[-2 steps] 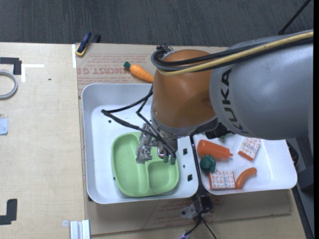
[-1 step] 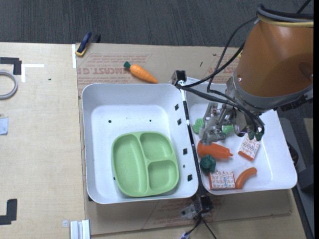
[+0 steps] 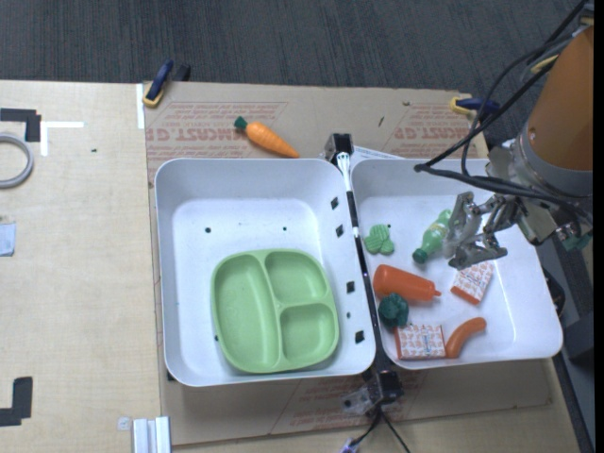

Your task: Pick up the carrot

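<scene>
Carrot (image 3: pixel 267 138) on cardboard behind left bin, gripper (image 3: pixel 475 239) well apart over right bin — fingers spread, empty

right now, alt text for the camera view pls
The gripper hovers over the right bin beside a green bottle, far from the carrot lying on cardboard behind the left bin, which holds a green divided plate.

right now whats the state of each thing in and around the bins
carrot: lying on the cardboard behind the left bin, outside both bins
green tray: flat in the left bin
pincer: over the right bin, above the green bottle
orange bottle: on its side
sausage: lying by the red-and-white packet
</scene>
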